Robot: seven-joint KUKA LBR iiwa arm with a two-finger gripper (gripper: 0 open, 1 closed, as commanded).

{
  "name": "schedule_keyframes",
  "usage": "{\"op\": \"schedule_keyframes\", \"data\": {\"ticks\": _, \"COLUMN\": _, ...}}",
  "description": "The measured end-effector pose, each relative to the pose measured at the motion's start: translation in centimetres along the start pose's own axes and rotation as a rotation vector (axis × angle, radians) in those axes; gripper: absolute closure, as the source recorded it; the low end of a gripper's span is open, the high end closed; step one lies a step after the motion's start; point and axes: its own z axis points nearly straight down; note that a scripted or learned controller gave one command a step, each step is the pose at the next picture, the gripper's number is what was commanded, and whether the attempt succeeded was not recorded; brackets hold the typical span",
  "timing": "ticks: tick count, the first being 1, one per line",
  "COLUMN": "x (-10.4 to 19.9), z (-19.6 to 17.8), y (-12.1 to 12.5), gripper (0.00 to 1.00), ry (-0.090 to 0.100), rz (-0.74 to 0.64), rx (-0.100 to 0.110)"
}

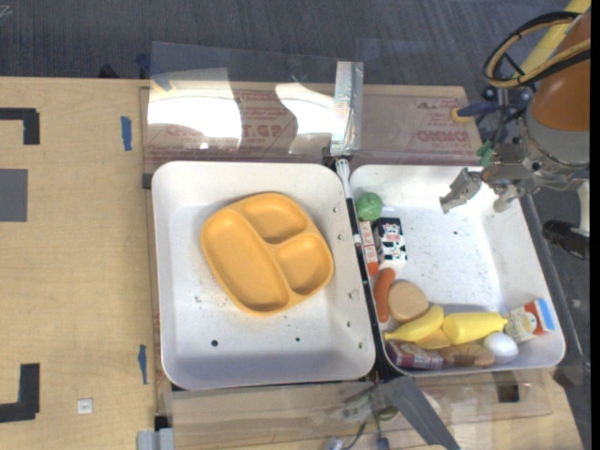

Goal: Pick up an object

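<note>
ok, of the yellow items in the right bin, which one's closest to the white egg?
The yellow lemon-like piece, lying right beside the white egg near the bin's front edge. The other yellow piece, banana-like, sits further left, next to the tan round piece.

- The arm (562, 111) shows a rounded orange section, with a pale grey band beneath it.
- Yellow and black cables (525, 50) loop in an arc beside the orange part.
- A small blue piece (473, 111) juts out at the cable end.
- The gripper (483, 190) is bare grey metal, blocky and angular, with dark joints and one green spot near its top.
</note>
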Motion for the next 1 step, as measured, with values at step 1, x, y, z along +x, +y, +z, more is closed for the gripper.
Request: {"op": "schedule_keyframes", "data": {"ticks": 1, "x": -1.56, "z": 6.58, "y": -5.19, "gripper": 0.00, "ry": 0.000, "rz": 0.176, "rx": 0.004}}
